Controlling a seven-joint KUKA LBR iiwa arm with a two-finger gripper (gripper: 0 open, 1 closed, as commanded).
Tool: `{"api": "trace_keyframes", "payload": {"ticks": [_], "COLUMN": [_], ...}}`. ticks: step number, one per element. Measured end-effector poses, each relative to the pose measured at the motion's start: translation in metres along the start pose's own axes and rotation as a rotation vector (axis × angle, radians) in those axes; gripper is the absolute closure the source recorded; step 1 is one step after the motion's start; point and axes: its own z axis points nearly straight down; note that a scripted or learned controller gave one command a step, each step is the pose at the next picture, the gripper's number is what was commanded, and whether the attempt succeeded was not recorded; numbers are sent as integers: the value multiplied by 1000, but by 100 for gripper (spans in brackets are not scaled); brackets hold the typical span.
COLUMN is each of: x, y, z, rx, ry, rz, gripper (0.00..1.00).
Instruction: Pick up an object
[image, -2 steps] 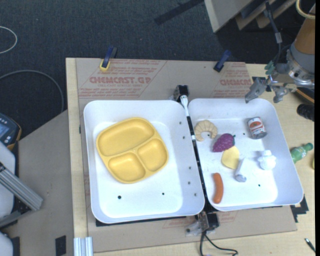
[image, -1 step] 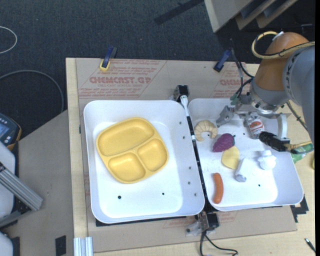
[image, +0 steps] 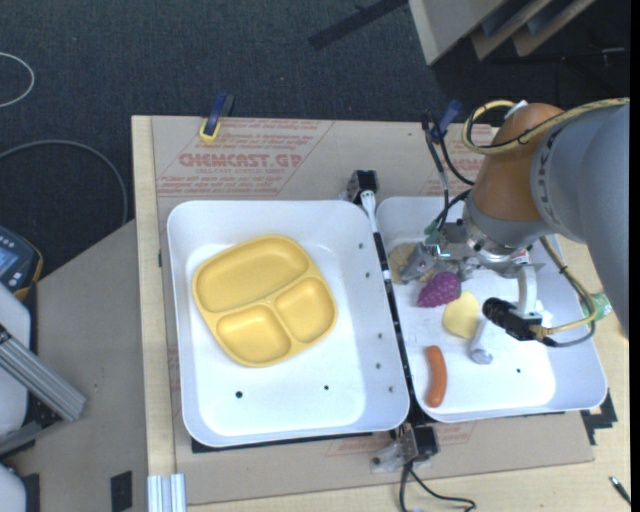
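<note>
The arm's grey body and orange band hide the far part of the right bin (image: 560, 395), and the gripper (image: 452, 262) beneath them is hard to make out, so whether it is parted or closed cannot be told. It hangs just above a knobbly purple grape bunch (image: 438, 290). Beside the grapes lies a smooth pale-yellow lump (image: 460, 317), and nearer than that a glossy orange sausage (image: 436, 375). Left of the grapes, the other bin (image: 200, 400) holds a yellow three-compartment plastic tray (image: 262, 297).
</note>
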Motion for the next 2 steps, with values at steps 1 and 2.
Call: {"api": "trace_keyframes", "payload": {"ticks": [1, 2], "x": [-5, -5], "y": [-40, -37], "z": [-2, -12], "rx": [-2, -9], "ry": [-3, -4], "rz": [6, 6], "gripper": [0, 100]}}
